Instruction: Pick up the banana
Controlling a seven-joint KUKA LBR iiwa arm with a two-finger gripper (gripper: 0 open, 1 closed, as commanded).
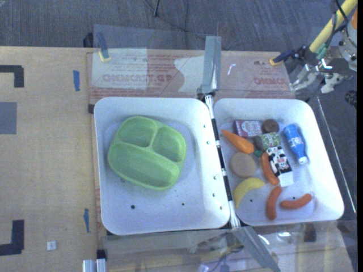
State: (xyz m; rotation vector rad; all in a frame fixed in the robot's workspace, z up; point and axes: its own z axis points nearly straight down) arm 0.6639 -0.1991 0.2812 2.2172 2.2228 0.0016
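I am being watched by one fixed camera, looking down at a slant from above the bench (45,152). It is taking in both white bins whole, the left bin (195,208) and the right bin (323,152), from a moderate height, with floor showing along the top edge and my arm entering at upper right.

Up in your top right corner you've got the robot's business end: a gripper (311,79) of pale silver-grey metal, small blocky parts crowded together with dark gaps between them. You can see a yellow cable (328,28) slanting across it, thick and bright, and a short blue fitting (296,54) poking out at its left side beside a dab of orange. It's blurred there, so you won't make out screws or markings.
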